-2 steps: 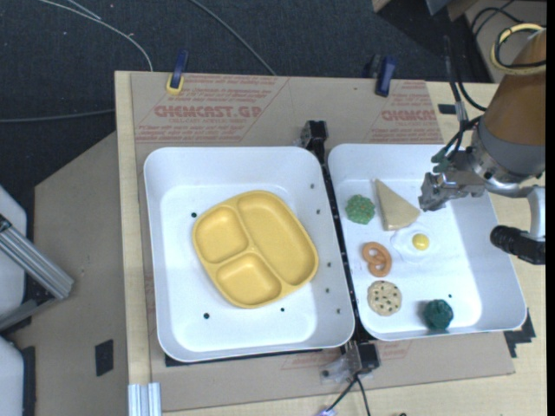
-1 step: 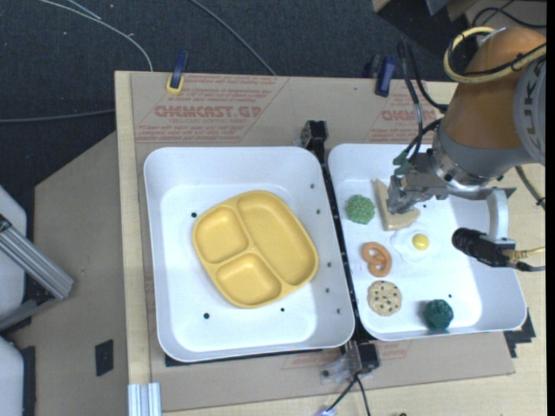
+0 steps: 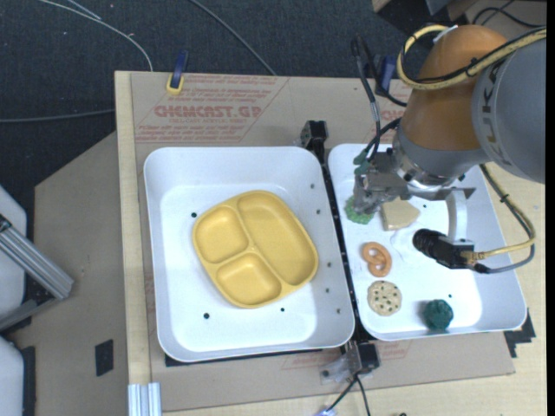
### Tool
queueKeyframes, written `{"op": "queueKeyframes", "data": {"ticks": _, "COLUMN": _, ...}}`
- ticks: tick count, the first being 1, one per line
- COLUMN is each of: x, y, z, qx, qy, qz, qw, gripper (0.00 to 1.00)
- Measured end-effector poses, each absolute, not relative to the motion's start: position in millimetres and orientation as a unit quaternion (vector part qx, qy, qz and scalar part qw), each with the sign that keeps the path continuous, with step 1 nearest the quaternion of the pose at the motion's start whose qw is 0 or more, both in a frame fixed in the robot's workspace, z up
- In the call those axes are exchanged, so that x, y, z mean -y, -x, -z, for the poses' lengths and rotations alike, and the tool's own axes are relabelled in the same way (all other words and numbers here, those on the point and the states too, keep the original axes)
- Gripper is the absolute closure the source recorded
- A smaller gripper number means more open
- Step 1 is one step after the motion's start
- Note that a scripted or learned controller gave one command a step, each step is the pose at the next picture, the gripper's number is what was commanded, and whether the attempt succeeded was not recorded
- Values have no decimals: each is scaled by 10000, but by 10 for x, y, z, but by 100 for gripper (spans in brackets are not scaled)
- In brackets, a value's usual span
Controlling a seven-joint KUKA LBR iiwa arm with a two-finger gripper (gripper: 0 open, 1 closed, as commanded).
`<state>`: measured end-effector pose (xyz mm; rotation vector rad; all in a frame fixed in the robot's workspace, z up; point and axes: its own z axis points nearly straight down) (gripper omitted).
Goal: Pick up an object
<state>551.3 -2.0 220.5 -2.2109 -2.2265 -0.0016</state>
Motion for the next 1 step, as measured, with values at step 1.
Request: {"op": "queueKeyframes", "data": {"ticks": 1, "x": -496, "y": -5550, "z": -2125, "qx": 7091, "qy": 7051, "qz": -1, "qw": 13, "gripper": 100}}
